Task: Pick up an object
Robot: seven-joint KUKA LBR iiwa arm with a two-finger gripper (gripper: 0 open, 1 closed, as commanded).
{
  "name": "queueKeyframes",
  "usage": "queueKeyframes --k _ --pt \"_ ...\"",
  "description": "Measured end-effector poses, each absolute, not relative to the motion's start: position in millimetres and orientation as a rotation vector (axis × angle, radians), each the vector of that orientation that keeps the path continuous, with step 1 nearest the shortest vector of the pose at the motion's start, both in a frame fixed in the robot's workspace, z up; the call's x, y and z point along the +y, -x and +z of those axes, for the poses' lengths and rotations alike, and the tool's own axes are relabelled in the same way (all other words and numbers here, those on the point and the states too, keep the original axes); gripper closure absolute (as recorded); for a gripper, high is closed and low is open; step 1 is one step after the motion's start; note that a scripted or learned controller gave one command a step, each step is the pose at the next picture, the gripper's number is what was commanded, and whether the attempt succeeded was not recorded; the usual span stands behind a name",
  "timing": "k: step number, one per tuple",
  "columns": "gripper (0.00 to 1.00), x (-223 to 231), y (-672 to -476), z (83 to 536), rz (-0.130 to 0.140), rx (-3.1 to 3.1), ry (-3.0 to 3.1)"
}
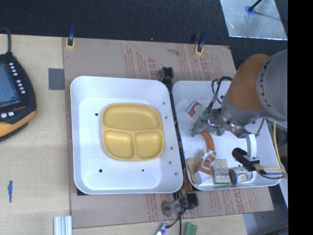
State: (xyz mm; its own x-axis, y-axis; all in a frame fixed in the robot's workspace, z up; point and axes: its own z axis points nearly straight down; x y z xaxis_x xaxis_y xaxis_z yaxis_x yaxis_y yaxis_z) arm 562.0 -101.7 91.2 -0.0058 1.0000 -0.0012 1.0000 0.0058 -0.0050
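Orange sausage (209, 141) lies in the right bin (266, 182), just under my claw (204, 123); nothing lifted yet, and I cannot tell its grip.

You look down from fixed camera above bench (34, 180), slightly slanted. Both white bins (78, 131) sit mid-frame, moderately near. Arm (259, 89) enters from your right. Dark floor (122, 9) runs along top.
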Motion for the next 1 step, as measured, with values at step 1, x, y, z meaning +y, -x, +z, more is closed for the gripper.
queueKeyframes --k 1 --pt "1.00 -102.8 -562.3 101.7 0.009 -2.228 2.212"
